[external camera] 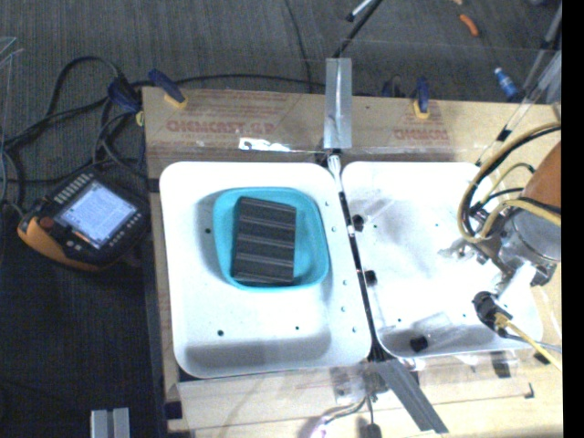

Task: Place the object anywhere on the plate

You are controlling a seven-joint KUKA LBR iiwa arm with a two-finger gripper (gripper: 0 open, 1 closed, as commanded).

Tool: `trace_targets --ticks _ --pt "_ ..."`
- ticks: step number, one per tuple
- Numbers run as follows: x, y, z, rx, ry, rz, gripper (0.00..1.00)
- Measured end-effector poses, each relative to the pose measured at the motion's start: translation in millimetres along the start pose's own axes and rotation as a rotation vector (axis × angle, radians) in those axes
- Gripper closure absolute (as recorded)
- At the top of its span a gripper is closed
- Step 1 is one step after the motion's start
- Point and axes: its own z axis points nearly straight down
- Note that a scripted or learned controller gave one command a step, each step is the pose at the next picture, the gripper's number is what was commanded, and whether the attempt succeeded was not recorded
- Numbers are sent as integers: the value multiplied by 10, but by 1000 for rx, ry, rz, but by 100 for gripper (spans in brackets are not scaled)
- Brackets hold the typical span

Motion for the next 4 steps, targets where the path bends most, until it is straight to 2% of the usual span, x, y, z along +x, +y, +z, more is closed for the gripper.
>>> trace_targets --ticks 1,2,3,4 --pt "-1 1 -1 0 0 0 0" --pt "601 -568 98 2 0 39 0" --pt "325 -305 -602 -2 0 -220 0" --pt "1047 -986 -291 1 0 -47 0"
